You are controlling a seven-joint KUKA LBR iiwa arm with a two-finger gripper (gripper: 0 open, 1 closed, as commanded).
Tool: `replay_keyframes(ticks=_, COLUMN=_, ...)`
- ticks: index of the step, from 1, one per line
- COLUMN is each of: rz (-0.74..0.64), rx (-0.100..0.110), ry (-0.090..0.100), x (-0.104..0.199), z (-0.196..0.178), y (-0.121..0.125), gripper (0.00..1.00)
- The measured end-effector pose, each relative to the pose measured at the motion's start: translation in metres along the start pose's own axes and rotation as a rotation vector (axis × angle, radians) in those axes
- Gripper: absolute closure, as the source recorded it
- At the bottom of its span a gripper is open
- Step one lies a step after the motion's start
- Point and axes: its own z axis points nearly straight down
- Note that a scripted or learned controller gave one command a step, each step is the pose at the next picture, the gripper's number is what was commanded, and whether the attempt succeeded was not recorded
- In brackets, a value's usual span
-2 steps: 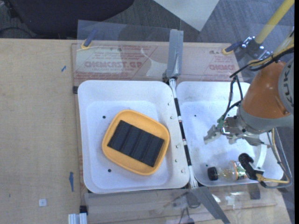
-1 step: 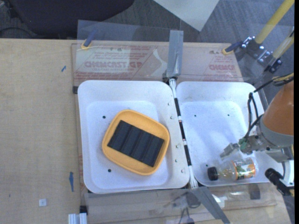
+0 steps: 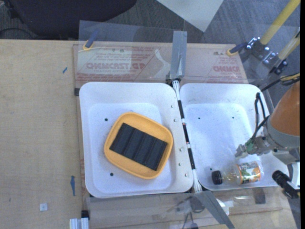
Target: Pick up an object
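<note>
Setting: a pale wooden table point(image 3: 38, 128) carries two shallow white bins side by side, with dark carpet beyond the far edge.
Left bin point(image 3: 90, 104): holds a yellow tray point(image 3: 114, 132) with a dark ribbed insert, lying flat and turned at a slant.
Right bin point(image 3: 219, 92): holds a small bottle point(image 3: 238, 174) lying on its side near the front wall, black cap toward the divider, label end toward the arm.
Arm: the grey arm with its orange band point(image 3: 288, 111) reaches in over the right bin's right side.
Gripper point(image 3: 248, 149): low over the bin floor; whether it is released or clenched I cannot tell from this angle, and nothing shows as grasped.
Bottle relative to gripper: just in front of the gripper and slightly toward the divider, near but seemingly apart.
Step in hand: likely lining up on the bottle.
Doing it well: centre over the bottle's middle, set the closing direction across its width rather than along it, descend straight, and keep clear of the front wall, since a round bottle may roll.
</note>
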Motion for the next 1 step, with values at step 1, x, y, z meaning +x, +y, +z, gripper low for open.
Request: replay_keyframes(ticks=1, rz=0.0, rx=0.0, ry=0.0, x=0.0, z=0.0, y=0.0, gripper=0.0)
